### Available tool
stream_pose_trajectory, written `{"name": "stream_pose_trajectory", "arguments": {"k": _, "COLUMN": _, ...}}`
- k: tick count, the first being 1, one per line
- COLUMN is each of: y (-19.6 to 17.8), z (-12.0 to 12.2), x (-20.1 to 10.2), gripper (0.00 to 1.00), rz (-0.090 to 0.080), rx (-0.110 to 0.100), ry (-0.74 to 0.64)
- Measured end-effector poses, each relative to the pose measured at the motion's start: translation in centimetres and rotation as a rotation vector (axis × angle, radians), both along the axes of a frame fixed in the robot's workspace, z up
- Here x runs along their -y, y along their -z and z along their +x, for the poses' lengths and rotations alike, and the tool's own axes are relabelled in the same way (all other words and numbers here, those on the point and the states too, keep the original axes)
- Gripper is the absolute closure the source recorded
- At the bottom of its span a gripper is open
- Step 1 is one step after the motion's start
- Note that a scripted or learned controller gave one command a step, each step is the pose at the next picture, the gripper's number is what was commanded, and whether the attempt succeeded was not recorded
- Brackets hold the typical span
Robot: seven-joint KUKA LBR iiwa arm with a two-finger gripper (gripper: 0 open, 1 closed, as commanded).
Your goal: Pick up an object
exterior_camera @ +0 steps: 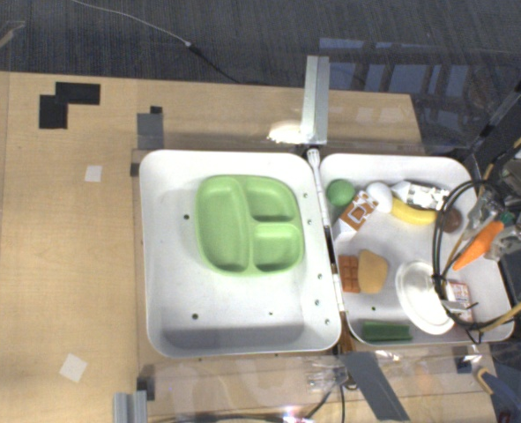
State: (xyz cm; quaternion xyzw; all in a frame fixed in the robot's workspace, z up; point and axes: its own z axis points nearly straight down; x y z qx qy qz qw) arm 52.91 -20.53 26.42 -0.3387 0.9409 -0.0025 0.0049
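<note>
The right bin [419,167] holds several items. A green ball [338,192] lies at its back left, with a brown-and-white carton [360,212], a white bottle [419,190] and a banana [413,213] beside it. A waffle [349,273] and a bread piece [374,271] lie in the middle, a white bowl [423,296] to their right, and a dark green piece [386,330] at the front. An orange carrot [473,246] slants at the bin's right side, its upper end against my gripper [505,222], which hangs at the right edge amid black cables.
The left bin [167,324] carries a green divided plate [247,223]. A metal post [316,100] stands behind the wall between the bins. A small printed packet [458,291] lies by the bowl. Cables loop over the right bin's right side.
</note>
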Motion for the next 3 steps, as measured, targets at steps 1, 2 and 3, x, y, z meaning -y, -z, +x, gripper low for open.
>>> {"name": "stream_pose_trajectory", "arguments": {"k": 1, "y": -0.6, "z": 3.4, "x": -0.1, "gripper": 1.00, "rz": -0.002, "rx": -0.002, "ry": -0.380}}
{"name": "stream_pose_trajectory", "arguments": {"k": 2, "y": 10.0, "z": 0.9, "x": -0.1, "gripper": 1.00, "rz": -0.010, "rx": 0.006, "ry": -0.765}}
{"name": "stream_pose_trajectory", "arguments": {"k": 3, "y": 2.6, "z": 7.1, "x": -4.5, "gripper": 1.00, "rz": -0.005, "rx": 0.002, "ry": -0.670}}
